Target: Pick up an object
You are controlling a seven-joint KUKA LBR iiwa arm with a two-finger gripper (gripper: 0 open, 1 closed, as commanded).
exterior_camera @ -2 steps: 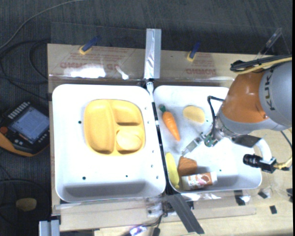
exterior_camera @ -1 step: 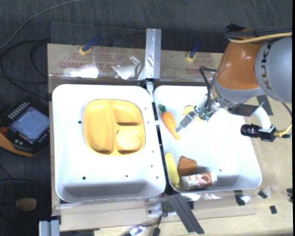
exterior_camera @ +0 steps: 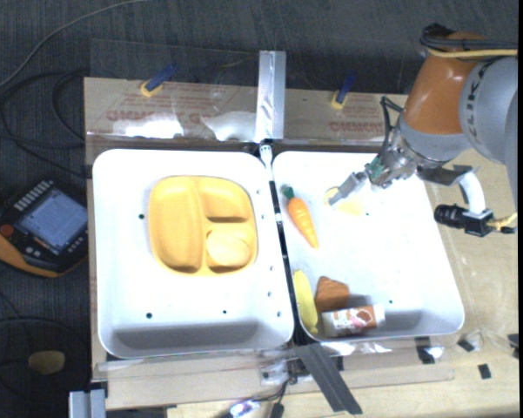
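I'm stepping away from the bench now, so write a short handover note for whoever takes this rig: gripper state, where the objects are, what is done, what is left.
Gripper: over the far part of the right bin, nothing visibly held.
Right bin: carrot by the left wall; banana, brown item and small bottle clustered at the near left corner.
Left bin: yellow divided tray.
Done: no object picked up yet.
Left: close on an object and lift it; the carrot lies nearest.

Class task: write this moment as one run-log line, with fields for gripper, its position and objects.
gripper: holds nothing | position: over right bin, right of carrot | near corner: banana, bottle
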